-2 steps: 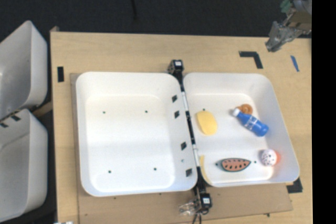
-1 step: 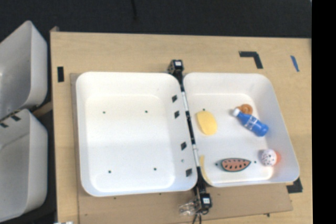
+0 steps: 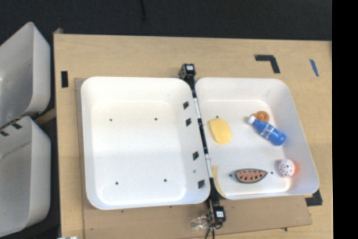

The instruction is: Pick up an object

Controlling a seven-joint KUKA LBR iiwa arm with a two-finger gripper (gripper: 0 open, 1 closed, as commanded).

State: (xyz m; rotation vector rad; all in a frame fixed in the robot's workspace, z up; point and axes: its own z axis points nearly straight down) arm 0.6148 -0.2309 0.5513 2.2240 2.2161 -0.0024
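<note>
So the two shallow white bins sit side by side on the tan wooden worktop, touching along a seam with small black clips down it. The left white bin has just bare floor with a few tiny dark dots. All the pickable stuff is in the right white bin. A yellow oval soft-looking piece lies near the seam. A small blue bottle with a white cap lies on its side, with a small orange round thing touching its cap end. A watermelon-slice toy lies flat near the front wall, and a white ball with orange patches sits just beside it. As for the hand, whether it's spread or pressed together can't be told here.
</note>
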